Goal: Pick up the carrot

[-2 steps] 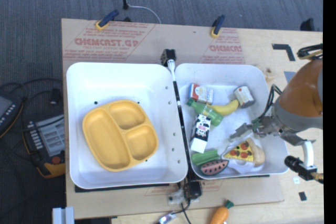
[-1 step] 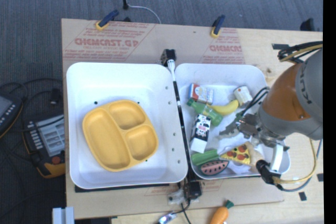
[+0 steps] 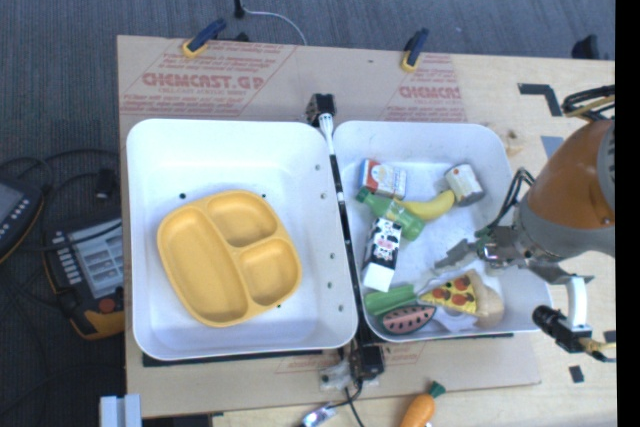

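- While the tool (image 3: 458,257) hangs inside the right bin (image 3: 497,141), just above the pizza slice (image 3: 455,294), I cannot tell its state.
- Carrot (image 3: 421,408) lies on the desk (image 3: 470,365), outside that bin's near edge.

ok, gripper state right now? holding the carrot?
Gripper: over the right bin, by the pizza slice; open or shut cannot be told. Not on the carrot, which lies on the bench outside the bins.
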Available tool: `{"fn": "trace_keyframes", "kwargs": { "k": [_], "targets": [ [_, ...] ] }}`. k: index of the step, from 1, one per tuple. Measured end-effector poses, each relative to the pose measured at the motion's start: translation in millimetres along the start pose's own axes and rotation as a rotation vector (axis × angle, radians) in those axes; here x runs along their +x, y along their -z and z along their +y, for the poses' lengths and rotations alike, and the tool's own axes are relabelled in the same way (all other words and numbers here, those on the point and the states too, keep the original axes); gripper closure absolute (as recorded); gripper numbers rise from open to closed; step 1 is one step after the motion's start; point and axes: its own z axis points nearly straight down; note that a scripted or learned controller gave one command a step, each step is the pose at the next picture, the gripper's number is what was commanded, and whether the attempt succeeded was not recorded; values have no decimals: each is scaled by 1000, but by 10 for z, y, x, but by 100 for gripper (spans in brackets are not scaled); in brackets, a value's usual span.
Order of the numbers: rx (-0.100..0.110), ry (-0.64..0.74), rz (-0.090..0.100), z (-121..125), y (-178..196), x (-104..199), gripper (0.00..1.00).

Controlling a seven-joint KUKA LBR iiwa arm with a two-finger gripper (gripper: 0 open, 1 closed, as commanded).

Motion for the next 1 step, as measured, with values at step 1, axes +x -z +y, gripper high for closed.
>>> {"fn": "trace_keyframes", "kwargs": {
  "k": [1],
  "targets": [
    [-10,-40,-14,-37,-8,931,0]
  ]
}}
